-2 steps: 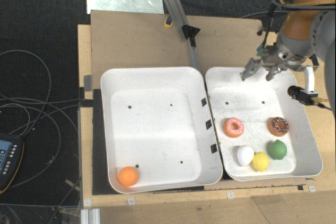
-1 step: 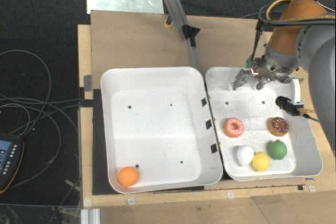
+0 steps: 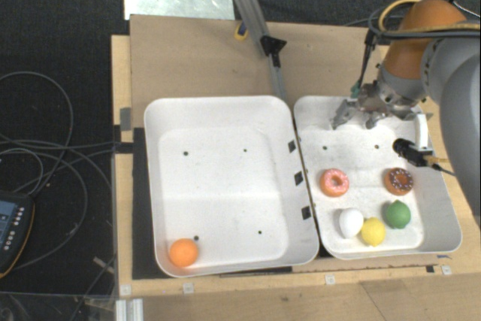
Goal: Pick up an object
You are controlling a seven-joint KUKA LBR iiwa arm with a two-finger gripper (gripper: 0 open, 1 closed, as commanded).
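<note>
Jaws stand spread, the two grey fingers splayed apart with nothing between them; the two-finger gripper (image 3: 353, 116) hangs over the bare far end of the right-hand shallow white bin (image 3: 316, 113), at roughly 12 o'clock of that bin's floor.

Candidate objects, right bin: pink-iced ring doughnut (image 3: 334, 183) near the bin's centre-left; chocolate-iced ring doughnut with sprinkles (image 3: 399, 181) at about 3 o'clock; round green fruit (image 3: 397, 214) at 4 o'clock; yellow lemon-shaped fruit (image 3: 373, 231) at 6 o'clock, touching or nearly touching the small white rounded object (image 3: 350, 222) at 7 o'clock. Left-hand shallow white bin (image 3: 218, 113): one orange ball (image 3: 183, 252) alone in the 7 o'clock corner, close to the wall.

Step in hand, as I judge it — choose a target and descend. The pink doughnut looks the best bet: nearest the gripper, well apart from its neighbours, flat and stable. Centre the fingers across its width and go low enough to grip its sides. Avoid the lemon and white pair — fingers may wedge between them. The orange ball's corner spot leaves little room for a finger.
</note>
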